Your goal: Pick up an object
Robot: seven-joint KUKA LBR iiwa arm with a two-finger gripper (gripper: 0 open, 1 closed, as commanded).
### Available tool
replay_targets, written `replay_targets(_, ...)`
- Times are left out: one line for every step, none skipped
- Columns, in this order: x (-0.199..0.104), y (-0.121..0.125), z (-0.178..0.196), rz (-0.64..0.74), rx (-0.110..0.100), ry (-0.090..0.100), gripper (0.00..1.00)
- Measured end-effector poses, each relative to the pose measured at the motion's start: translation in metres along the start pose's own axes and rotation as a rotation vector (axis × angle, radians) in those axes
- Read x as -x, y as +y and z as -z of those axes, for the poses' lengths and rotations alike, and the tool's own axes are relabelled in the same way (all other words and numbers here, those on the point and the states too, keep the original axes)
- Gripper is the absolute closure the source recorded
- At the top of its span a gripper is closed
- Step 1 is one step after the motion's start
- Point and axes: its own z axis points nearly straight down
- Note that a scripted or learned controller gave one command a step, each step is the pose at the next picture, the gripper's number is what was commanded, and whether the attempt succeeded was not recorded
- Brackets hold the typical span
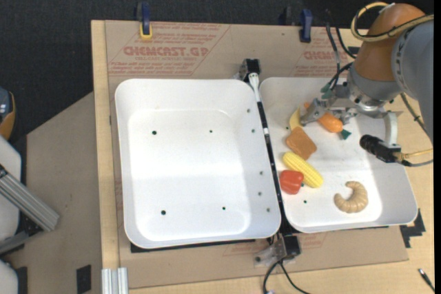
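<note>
The right bin holds several small things. A small orange piece lies at the bin's upper middle, and my gripper hangs right over it, touching or nearly touching its top. I cannot tell whether the piece is gripped. A yellow banana-like piece sits just left of the gripper. Below it are a brown block, a yellow corn cob and a red pepper. A tan croissant rests near the front right.
The left bin stands beside the right one, their rims meeting at a black divider. The arm comes in over the right bin's far corner. Blue clamps hold the brown board at the back.
</note>
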Motion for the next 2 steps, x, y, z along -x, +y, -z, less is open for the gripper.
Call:
replay_targets(0.000,0.003,0.019,0.001,0.012,-0.002,1.00)
replay_targets(-0.065,0.031,0.075,0.009,0.016,0.000,1.00)
